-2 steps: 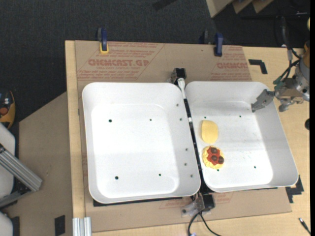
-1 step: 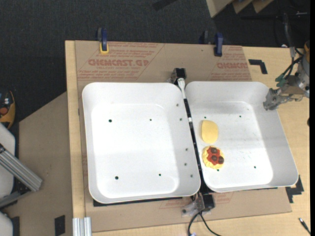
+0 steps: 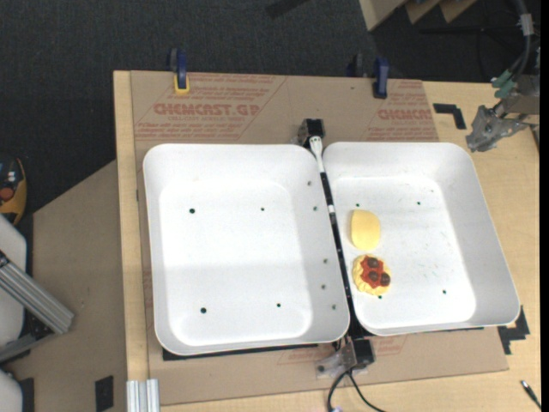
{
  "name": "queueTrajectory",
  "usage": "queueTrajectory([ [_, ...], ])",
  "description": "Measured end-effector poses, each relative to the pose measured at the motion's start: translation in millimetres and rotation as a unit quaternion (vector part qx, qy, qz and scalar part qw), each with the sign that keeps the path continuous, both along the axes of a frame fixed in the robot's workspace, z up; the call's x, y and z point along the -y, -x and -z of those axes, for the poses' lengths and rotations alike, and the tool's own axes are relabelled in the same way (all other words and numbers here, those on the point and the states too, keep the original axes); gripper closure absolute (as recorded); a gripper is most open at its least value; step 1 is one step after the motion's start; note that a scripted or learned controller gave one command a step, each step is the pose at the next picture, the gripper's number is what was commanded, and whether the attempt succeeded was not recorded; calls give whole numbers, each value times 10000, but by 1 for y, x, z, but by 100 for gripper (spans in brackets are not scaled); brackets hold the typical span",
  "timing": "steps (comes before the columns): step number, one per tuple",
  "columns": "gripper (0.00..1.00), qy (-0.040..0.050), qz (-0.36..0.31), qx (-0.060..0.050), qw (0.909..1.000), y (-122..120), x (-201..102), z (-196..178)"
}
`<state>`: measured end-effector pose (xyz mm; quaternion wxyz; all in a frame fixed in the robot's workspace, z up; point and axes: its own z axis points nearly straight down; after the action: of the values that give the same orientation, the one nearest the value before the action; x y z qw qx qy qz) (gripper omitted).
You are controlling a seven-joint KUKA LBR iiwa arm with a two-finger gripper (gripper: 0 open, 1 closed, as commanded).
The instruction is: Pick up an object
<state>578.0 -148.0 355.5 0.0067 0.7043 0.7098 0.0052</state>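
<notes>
Camera view shows me two candidates: a plain yellow piece (image 3: 365, 228) and, just beside it, a yellow piece topped with red (image 3: 372, 275), both hugging the inner wall of the right bin (image 3: 480, 230). They lie well left of and below my gripper (image 3: 491, 127), which hangs outside the bin's far corner; I cannot tell how it is set. That wall crowds one side; the bin floor toward me is open.
</notes>
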Motion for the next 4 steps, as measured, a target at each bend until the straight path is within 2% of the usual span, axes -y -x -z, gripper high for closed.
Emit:
queueTrajectory([
  [1,100,6,29,-23,10000,8,-1,-86],
  [2,100,-32,-16,-118,9999,-28,-101,-17],
  [3,100,-20,12,-129,9999,-45,-151,79],
  [4,100,-18,11,-24,10000,-59,-193,-12],
])
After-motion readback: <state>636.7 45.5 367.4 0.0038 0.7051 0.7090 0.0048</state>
